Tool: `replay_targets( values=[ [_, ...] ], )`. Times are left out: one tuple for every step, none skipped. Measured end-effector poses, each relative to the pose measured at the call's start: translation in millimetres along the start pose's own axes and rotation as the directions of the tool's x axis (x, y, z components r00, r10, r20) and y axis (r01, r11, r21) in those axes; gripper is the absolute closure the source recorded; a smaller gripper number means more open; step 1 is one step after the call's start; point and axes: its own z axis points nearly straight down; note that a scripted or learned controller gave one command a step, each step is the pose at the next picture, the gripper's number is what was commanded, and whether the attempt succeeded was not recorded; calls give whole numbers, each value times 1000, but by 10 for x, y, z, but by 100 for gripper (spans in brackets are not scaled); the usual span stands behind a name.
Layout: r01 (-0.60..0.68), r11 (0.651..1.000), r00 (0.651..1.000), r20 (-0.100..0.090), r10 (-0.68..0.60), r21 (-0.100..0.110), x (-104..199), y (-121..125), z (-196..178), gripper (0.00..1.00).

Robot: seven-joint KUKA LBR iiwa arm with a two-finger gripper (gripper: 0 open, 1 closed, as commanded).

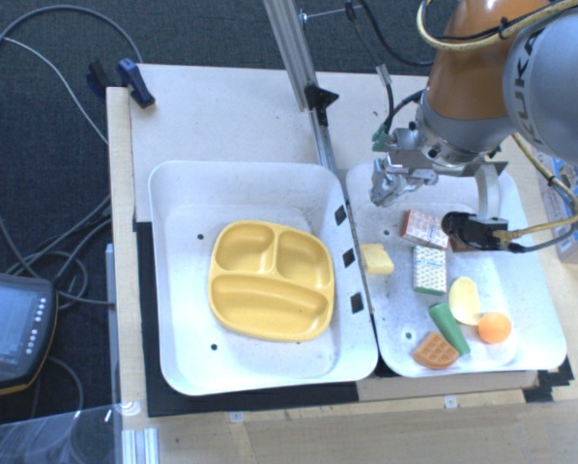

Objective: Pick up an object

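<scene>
Jaws point(385, 189) near right bin's point(535, 351) top-left rim; state unclear; toys clustered lower right.

The arm point(521, 56) is cut off by the top and right edges and hides the right bin's point(531, 341) far corner. The handheld screen point(9, 332) is clipped at the left edge. The tool's point(390, 187) finger state is too small to tell.

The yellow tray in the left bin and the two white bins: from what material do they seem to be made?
The yellow tray looks like moulded plastic with a smooth, slightly glossy finish: uniform colour, rounded compartments, soft highlights. The left bin and right bin look like thin formed plastic, matte white with dark specks and rounded rims, though the exact material is uncertain.
</scene>
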Motion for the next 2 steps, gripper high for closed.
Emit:
replay_targets(
  values=[
    [0, 1000, 1000, 0, 0, 0, 495, -137, -38, 100],
    [-2, 1000, 1000, 2, 2, 2, 906, -388, 106, 100]
  ],
)
